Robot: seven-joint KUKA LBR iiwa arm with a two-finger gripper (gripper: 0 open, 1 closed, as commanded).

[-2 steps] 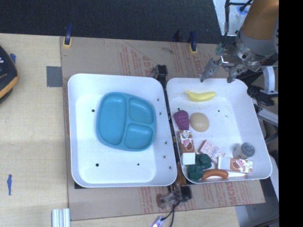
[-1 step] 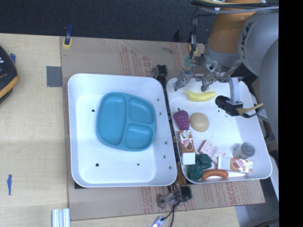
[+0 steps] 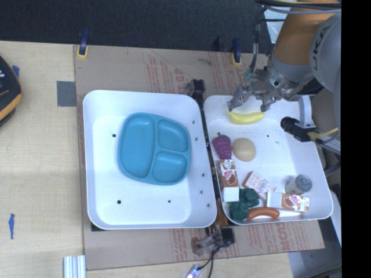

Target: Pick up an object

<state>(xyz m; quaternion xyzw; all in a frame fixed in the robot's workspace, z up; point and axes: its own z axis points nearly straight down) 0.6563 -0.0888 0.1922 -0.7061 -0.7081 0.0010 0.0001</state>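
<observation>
My gripper (image 3: 249, 103) hangs over the far end of the right bin (image 3: 320, 172). It is open, with its two fingers spread wide. A yellow banana (image 3: 246, 117) lies just below and between the fingertips, against the bin's far wall, and nothing is held. Closer to me in the same bin lie purple grapes (image 3: 222, 146) and a round tan bun (image 3: 244, 149).
The right bin also holds two small cartons (image 3: 229, 174), a green broccoli piece (image 3: 243, 200), a sausage (image 3: 262, 214), a grey can (image 3: 299, 184) and a flat box (image 3: 294, 202). The left bin (image 3: 101, 201) holds a blue divided plate (image 3: 155, 148).
</observation>
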